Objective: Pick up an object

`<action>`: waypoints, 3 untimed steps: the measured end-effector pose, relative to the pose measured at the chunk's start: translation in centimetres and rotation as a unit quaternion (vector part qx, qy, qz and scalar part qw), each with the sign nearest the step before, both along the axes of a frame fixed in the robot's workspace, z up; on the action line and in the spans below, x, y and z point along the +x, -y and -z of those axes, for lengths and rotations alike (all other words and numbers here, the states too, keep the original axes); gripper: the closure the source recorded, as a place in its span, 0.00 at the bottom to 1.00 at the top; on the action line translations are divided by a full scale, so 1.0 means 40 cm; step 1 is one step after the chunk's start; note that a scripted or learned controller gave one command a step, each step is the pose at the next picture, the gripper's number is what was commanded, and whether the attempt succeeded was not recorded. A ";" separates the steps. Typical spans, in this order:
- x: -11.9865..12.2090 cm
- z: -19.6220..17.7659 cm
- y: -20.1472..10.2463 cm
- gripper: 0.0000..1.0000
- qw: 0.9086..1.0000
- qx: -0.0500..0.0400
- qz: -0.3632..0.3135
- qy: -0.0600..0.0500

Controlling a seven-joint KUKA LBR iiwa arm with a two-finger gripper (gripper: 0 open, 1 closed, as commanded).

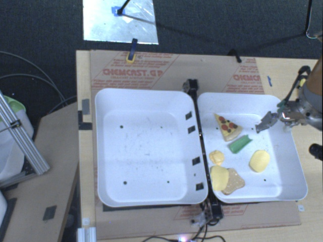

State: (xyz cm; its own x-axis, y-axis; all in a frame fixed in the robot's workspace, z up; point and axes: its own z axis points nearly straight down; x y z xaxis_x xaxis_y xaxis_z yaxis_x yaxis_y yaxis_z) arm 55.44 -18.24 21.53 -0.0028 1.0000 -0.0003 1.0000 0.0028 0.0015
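Observation:
The right bin (297, 171) holds several toy foods. A pizza slice (228, 127) lies near its back left, with a green block (239, 144) just in front of it. A small yellow piece (217, 157) sits by the left wall and a round yellow piece (259, 161) lies further right. At the front left, a larger yellow piece (219, 178) touches a tan bread slice (234, 181). My gripper (264, 122) hangs over the bin's back right part, right of the pizza slice, with nothing seen in it.
The left bin (146, 94) stands beside the right one, with a black divider (198, 135) between them. Both rest on a cardboard sheet (166, 69). A metal plate (121, 14) lies on the floor behind, and an aluminium frame (20, 135) stands at far left.

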 end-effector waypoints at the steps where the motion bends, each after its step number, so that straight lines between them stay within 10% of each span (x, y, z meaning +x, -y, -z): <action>1: 0.113 0.342 -0.127 0.00 1.000 0.001 -0.003 0.000; 2: 0.018 0.328 0.002 0.00 1.000 0.000 0.003 -0.001; 3: 0.029 0.328 -0.066 0.00 1.000 0.001 -0.001 -0.001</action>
